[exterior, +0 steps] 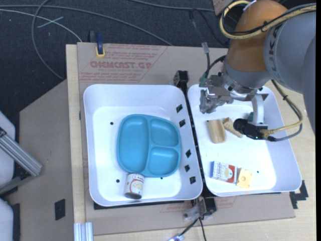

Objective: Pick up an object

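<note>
Below my claw (209, 104), in the right-hand shallow white plastic bin (281, 177), lies the nearest candidate for pickup: a tan, rounded wooden-looking block (216, 131), resting on the bin floor just beside a smaller pale tan piece (229, 126). Nearer the front rim of the same bin lie a flat white carton with red and blue print (222, 171) and, touching it, a small yellow block (245, 177).

My claw hangs over the rear left part of this bin, close to the wall shared with the left-hand white bin (95, 134). Nothing is visible between its fingers, and I cannot tell whether they are spread or closed.

Step in hand, by my judgement: approach, with no grasp made. The next move calls for shifting toward the tan block, aligning the fingers across its narrow sides, then descending.

The left-hand bin on the worktop (75, 149) holds a blue divided plastic plate (148, 145) and a small printed can (134, 185) lying near its front wall.
</note>
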Tool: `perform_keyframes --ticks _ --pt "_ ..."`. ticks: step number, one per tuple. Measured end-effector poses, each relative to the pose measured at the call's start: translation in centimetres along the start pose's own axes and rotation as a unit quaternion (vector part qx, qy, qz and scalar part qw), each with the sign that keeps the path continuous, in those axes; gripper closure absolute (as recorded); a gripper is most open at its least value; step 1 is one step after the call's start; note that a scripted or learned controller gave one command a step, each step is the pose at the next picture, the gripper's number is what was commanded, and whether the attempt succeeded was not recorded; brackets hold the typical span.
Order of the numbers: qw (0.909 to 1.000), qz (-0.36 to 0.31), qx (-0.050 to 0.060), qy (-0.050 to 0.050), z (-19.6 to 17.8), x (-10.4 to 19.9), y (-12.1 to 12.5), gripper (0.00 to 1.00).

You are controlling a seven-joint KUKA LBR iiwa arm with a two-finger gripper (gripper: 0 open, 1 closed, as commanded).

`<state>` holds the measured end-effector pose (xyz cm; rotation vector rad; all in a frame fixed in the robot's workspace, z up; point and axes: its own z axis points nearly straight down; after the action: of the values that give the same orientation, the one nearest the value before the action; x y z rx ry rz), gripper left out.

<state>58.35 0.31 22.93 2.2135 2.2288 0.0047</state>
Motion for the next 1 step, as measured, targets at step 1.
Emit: perform_keyframes --ticks 1 --pt "1.0 0.001 0.001 0.0 0.9 4.71 1.22 1.0"
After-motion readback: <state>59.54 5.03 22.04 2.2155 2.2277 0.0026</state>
